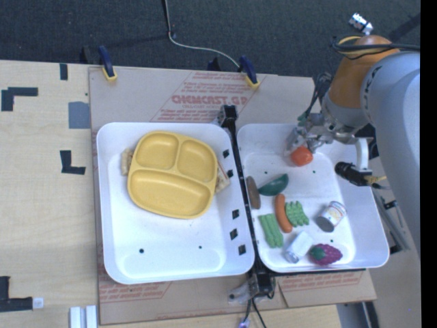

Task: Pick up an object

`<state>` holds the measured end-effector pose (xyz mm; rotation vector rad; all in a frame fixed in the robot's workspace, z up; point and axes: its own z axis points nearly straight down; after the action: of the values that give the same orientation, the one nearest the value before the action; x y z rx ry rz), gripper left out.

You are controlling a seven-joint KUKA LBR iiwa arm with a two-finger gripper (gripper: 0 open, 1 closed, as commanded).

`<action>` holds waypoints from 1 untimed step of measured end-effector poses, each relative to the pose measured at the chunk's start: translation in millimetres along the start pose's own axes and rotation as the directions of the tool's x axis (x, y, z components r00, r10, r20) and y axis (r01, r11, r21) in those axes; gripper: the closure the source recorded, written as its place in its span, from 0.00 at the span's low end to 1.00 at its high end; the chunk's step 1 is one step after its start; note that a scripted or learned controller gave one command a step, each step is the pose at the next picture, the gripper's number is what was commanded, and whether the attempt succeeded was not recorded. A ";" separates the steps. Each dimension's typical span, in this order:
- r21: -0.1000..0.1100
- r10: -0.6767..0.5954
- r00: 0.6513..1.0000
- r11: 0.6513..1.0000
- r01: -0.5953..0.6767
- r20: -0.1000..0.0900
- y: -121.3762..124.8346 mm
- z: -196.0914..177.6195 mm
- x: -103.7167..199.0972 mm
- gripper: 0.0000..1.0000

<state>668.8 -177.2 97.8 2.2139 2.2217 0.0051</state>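
- Small round red-orange toy tomato (301,156) is the likeliest pick: it lies in the far part of the right-hand shallow white bin (355,251), directly under the tip of the pincer (307,141).
- From the fixed overhead camera, the pincer at the end of the grey arm with the orange band (355,74) sits touching or just above the tomato; how far it is open cannot be told, and nothing confirms a hold.
- Nearer the camera in the same bin lie a dark green leaf-shaped toy (274,182), a brown stick-like piece (252,192) against the dividing wall, an orange toy carrot (280,203), a ridged green vegetable piece (296,214), a long green pod (270,229), a small silver can (331,215), a pale blue-white wrapped item (298,247) and a purple toy grape bunch (326,253).
- The tomato stands well apart from these, so the approach is uncluttered.
- To do this step well, the pincer should probably be centred over the tomato's widest part before closing, since a round toy is likely to roll or squirt out of an off-centre pinch.
- The lift should go straight up, clear of the far wall.
- The left-hand white bin (113,251) holds a yellow three-compartment plastic tray (172,174) resting on something tan; it plays no part here.
- Both bins rest on brown cardboard on the desk (41,203).
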 end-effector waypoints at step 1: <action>-0.003 -0.007 1.000 1.000 0.007 -0.004 3.1 -93.7 92.4 1.00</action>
<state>671.1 -84.6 191.4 2.2063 2.2303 0.0126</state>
